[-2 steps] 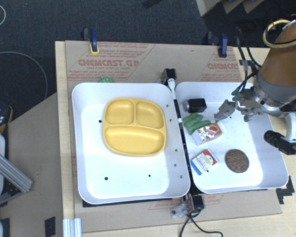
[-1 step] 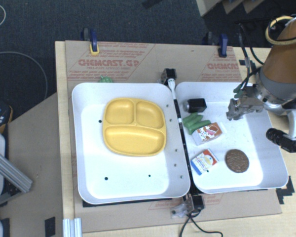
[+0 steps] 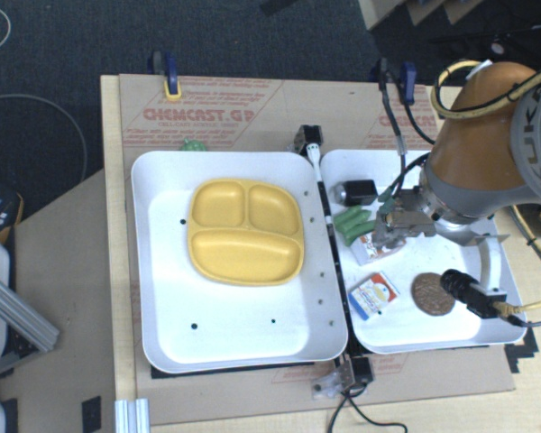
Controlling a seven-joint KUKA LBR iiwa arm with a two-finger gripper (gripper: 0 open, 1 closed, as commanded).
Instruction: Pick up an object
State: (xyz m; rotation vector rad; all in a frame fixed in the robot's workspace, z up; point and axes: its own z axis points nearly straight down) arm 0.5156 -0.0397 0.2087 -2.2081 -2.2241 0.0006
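So the gripper sat low over the right bin, and honestly I couldn't tell if it was spread or clamped on anything. Touching its left side in the view was a small white packet with red print, half hidden, so its long axis was anyone's guess. Just up-left of the gripper lay a green wrapper, and past that a black-and-silver thing. Below the gripper were a red-and-blue packet, long axis slanting up to the right, and a brown disc. Well left of the gripper was a yellow plate.
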